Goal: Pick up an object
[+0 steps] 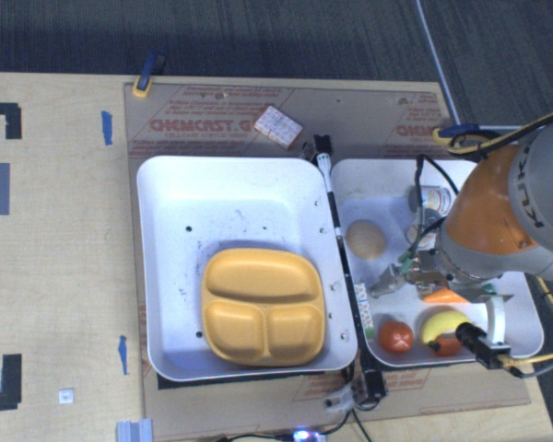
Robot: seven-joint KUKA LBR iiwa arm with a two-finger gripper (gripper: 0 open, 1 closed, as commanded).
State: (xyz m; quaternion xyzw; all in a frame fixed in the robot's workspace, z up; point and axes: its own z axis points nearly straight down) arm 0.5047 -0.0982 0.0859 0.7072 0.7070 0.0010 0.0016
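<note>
From the camera view, my arm [498,215] comes in over the right bin [355,178], and my end effector [433,279] hangs low in the middle of that bin, mostly hidden under the orange band and wrist. I cannot tell whether it is wide or narrow, and I see nothing between its tips, so I do not count anything as held.

I take the right bin as my landmark. The things worth picking all lie in it: a tan ball [366,239] near its left wall, a tomato [396,337] by its near-left corner, a banana [442,324] along its near wall just right of the tomato, an orange piece [442,295] under my wrist, and a can [431,199] toward its far side. Left of this bin sits the other bin [161,247], with a yellow tray [261,305] lying in it.

To do this step well, I judge I should choose one thing and commit. The orange piece looks closest, but the banana crowds it, so a straight descent risks pinching both or pushing one aside. The tan ball stands apart from the rest and would be the cleaner target; being round, it may roll, so I would centre over it and close gently before lifting.
</note>
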